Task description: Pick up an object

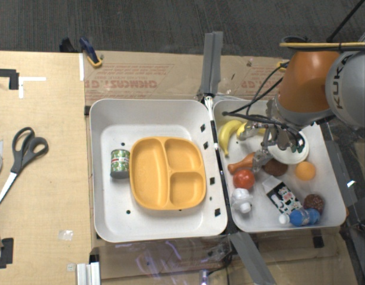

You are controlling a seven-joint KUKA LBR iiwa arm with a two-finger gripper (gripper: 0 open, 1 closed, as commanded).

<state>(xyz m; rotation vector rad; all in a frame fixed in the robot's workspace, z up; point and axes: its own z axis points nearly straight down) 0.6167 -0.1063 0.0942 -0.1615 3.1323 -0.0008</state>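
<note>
2 bins here, and the gripper [266,154] hangs low over the crowded right bin [330,218], can't tell if it's spread or pinched. Banana [228,133], tomato [243,179] and orange [305,170] sit so close it'll probably nudge neighbours and miss.

A grey arm [348,88] with a broad orange band [307,82], black cables and a KUKA marking.

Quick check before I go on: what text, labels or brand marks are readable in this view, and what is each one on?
"KUK": grey arm, cut off at the frame edge.
Red print on the cardboard sheet: upside down, too blurred to read.
Green can label: too small to read.
Black-and-white patterned card: no legible words.
</note>
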